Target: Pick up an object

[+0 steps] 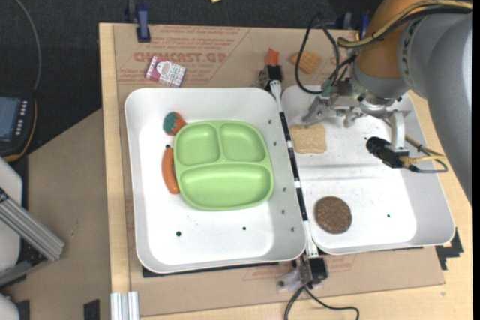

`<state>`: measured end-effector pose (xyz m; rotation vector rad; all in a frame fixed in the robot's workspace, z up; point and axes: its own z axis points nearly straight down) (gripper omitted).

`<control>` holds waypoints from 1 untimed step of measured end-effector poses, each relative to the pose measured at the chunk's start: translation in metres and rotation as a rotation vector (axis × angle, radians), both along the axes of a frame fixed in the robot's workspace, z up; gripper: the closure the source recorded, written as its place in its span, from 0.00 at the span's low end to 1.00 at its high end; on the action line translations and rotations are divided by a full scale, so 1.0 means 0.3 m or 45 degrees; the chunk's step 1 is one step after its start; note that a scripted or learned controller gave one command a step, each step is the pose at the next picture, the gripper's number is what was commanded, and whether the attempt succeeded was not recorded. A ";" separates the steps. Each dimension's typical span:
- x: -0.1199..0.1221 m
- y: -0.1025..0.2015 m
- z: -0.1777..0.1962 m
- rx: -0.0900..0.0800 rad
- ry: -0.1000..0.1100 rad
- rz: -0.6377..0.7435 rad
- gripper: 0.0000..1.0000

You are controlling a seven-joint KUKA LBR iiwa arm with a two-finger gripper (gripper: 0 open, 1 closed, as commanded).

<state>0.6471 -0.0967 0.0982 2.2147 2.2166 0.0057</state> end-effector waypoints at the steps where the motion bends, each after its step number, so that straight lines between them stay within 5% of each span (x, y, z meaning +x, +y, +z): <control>1: -0.065 -0.050 -0.039 0.006 0.006 -0.004 0.00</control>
